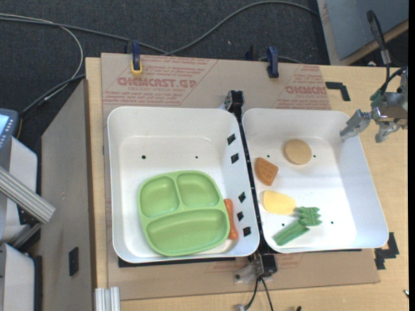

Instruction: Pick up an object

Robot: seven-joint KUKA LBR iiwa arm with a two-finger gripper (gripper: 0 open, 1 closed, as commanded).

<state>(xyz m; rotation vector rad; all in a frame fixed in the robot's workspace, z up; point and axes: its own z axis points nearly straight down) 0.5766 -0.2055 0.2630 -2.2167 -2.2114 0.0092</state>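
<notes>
Two white bins sit side by side on the bench [194, 76]: the left bin [130, 131] holds a green divided tray [183, 211]; the right bin [350, 193] holds a green vegetable toy [297, 225], tan round [297, 151], yellow piece [279, 202] and orange-brown piece [265, 170]. Open-fingered, the gripper [369, 125] hovers empty at the right bin's far right corner.

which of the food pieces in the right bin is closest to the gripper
The round tan cookie: it lies nearest the bin's far right corner, where the gripper hangs; the others lie lower and further left.
</notes>
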